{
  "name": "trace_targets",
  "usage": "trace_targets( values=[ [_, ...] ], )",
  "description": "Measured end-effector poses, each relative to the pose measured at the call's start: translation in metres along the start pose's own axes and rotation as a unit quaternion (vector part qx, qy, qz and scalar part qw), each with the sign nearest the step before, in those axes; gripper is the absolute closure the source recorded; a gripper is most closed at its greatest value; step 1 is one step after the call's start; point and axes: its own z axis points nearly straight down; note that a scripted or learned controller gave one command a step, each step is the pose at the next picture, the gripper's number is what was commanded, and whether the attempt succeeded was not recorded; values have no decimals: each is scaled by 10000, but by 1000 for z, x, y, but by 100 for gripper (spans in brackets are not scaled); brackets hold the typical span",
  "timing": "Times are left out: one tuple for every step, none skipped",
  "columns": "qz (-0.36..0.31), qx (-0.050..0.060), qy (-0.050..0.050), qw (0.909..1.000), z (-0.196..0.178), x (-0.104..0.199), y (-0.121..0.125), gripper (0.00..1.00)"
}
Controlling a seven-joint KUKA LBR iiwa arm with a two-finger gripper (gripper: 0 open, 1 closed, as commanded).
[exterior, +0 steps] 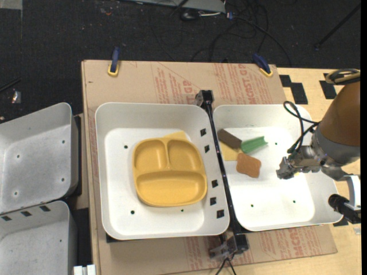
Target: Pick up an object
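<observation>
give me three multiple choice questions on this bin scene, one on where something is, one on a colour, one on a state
1. Where does the yellow divided tray lie?
A. in the left bin
B. in the right bin
C. on the floor

2. What colour is the block beside the dark brown block?
A. blue
B. green
C. red

3. How does the gripper stand to the orange-brown sponge?
A. clamped on it
B. lifting it out of the bin
C. apart from it, to its right

Answers: 1 A, the tray rests inside the left bin. 2 B, the block is green. 3 C, bare floor of the right bin shows between gripper and sponge.
</observation>
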Motion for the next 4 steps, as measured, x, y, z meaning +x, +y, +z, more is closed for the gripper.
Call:
trace_targets(
  values=[
    [0,1,-2,10000,-43,4,1,100],
    [0,-7,-5,10000,-88,4,3,100],
    [-15,14,4,10000,-91,53,8,100],
    [-19,26,10,10000,-84,101,14,100]
  ],
)
